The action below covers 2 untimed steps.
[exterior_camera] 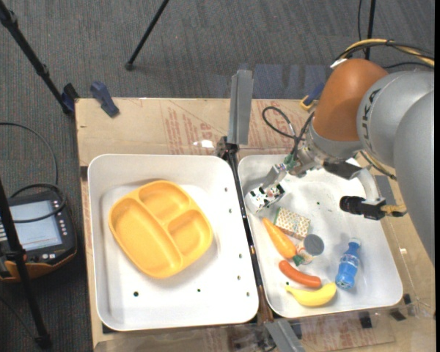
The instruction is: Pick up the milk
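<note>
The milk [265, 195] is a small white carton with black patches and a bit of green. It lies tilted in the right bin [381, 255], close to that bin's left wall at the upper left. My gripper [280, 173] hangs just above and to the right of the carton, right at its upper end. The slant of the view hides whether it touches the carton. The orange wrist band and grey arm rise behind it to the right.
Below the milk lie a patterned packet [292, 223], a carrot [279, 238], a grey round can [313, 245], a red sausage [299, 274], a banana [312, 295] and a blue bottle [347, 265]. The left bin [103, 174] holds a yellow divided plate [161, 227].
</note>
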{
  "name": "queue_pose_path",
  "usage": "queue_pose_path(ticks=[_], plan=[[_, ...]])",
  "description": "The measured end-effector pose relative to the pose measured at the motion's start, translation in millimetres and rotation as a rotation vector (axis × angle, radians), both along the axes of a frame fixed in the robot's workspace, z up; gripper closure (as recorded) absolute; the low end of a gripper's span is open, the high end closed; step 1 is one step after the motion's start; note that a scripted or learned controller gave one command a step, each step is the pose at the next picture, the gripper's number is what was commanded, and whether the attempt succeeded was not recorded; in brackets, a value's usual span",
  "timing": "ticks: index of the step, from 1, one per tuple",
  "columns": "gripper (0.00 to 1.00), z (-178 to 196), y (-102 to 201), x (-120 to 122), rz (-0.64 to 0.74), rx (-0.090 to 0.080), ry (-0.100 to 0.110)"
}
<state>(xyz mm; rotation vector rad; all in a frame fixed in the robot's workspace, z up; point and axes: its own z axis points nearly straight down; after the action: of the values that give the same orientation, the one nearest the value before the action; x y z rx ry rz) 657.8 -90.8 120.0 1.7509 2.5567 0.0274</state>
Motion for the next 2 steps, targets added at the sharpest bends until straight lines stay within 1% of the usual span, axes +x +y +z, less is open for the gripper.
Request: queue_pose_path(ticks=[1,2], plan=[[0.0,-15.9,-4.8,-28.0,0.344,-0.002,0.011],[0.0,-16.8,1.9,-22.5,0.25,-0.002,0.025]])
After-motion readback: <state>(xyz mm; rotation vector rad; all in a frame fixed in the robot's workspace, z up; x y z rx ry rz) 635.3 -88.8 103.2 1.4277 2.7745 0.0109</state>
